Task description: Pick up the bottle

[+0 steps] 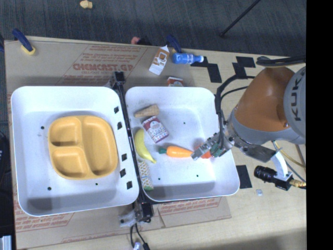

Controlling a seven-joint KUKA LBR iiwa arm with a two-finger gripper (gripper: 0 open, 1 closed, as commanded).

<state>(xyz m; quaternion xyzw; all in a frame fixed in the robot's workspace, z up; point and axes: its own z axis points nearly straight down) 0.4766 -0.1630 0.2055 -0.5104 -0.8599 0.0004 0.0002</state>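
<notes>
The camera view puts the bottle outside both bins, lying on its side on the cardboard behind the right bin; it is blue, just beside a small carton that lies to its left. It lies free, with nothing touching it, so the pick looks not yet begun.

The gripper is well apart from it, low inside the right bin near that bin's right wall, at the right-hand end of a toy carrot. An orange patch sits right at the gripper's tip, possibly the carrot's end, but it is too small and blurred to say whether the two touch. How far the gripper is spread I cannot tell, nor whether anything is caught in it.

Also in that bin lie a banana, a red-and-white packet and a tan block. The left bin holds a yellow divided tray. To reach the bottle, the arm would have to lift clear of the bin and travel over its far rim.
</notes>
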